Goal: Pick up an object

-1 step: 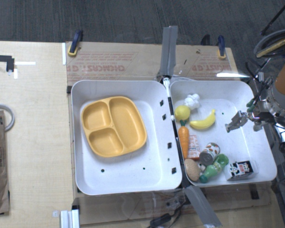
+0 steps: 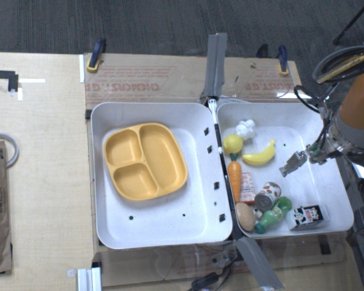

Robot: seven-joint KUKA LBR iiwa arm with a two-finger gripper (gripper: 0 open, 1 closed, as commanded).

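Note:
The right bin (image 2: 291, 121) holds several small items: a yellow banana (image 2: 259, 156), a yellow lemon (image 2: 233, 143), a white knobbly toy (image 2: 246, 129), an orange carrot (image 2: 234, 179), a small can (image 2: 267, 196), a green bottle (image 2: 273, 215), a tan potato-like piece (image 2: 245, 216), a red-and-white packet (image 2: 247, 188) and a black-and-white carton (image 2: 307, 216). My gripper (image 2: 293, 163) hangs over the right half of this bin, right of the banana and above the can, with nothing visible between its fingers.
The left bin (image 2: 109, 223) holds a yellow three-compartment plate (image 2: 145, 160). A grey divider bar (image 2: 216, 65) runs between the bins. Blue clamps (image 2: 97, 52) (image 2: 283, 58) hold cardboard at the back. Black cables (image 2: 327, 71) loop at the right.

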